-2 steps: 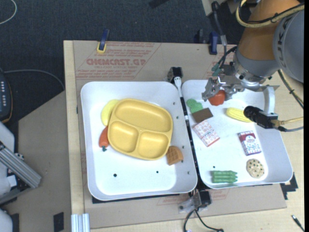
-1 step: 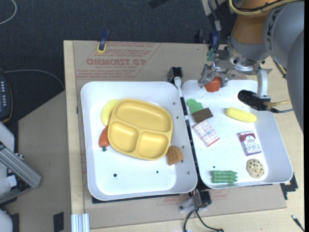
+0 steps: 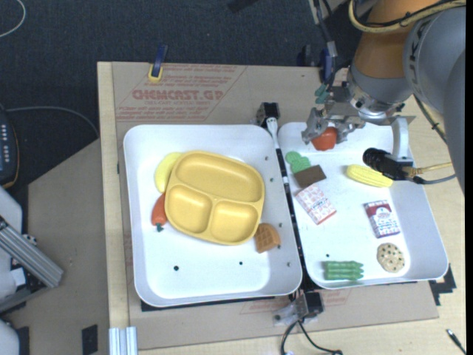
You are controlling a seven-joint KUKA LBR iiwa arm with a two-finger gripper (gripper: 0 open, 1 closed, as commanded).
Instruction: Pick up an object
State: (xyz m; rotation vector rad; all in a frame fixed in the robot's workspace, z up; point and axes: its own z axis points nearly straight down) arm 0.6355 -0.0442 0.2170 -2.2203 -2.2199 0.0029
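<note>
- A ribbed, plastic-looking bundle of green beans (image 3: 342, 270) is lying well to the right of the yellow tray (image 3: 214, 197) and nearer the camera than it.
- A round, speckled cookie (image 3: 390, 257) is sitting further right of the tray, near the rim of the right bin (image 3: 423, 235).
- A brown wedge with a waffle texture (image 3: 267, 237) is touching the tray's near right corner in the left bin (image 3: 144, 250).
- The tray, glossy and moulded into 3 compartments, is partly covering 2 things on its left side. They are a curved yellow piece (image 3: 165, 170) and an orange-red piece (image 3: 159, 211), both hard to identify.
- A red-and-white box (image 3: 381, 218) and a pink printed packet (image 3: 315, 203) are lying flat to the tray's right, with print too small to read.
- A brown block (image 3: 309, 175) is touching a flat green shape (image 3: 295, 159) just right of the tray's far corner.
- A bumpy yellow corn cob (image 3: 368, 175) is lying well right of the tray.
- A red-orange piece (image 3: 324, 140) is sitting right of and beyond the tray, directly under the gripper (image 3: 325, 126). The gripper is hiding the piece's top, so I cannot tell whether it is spread, closed, or gripping the piece.
</note>
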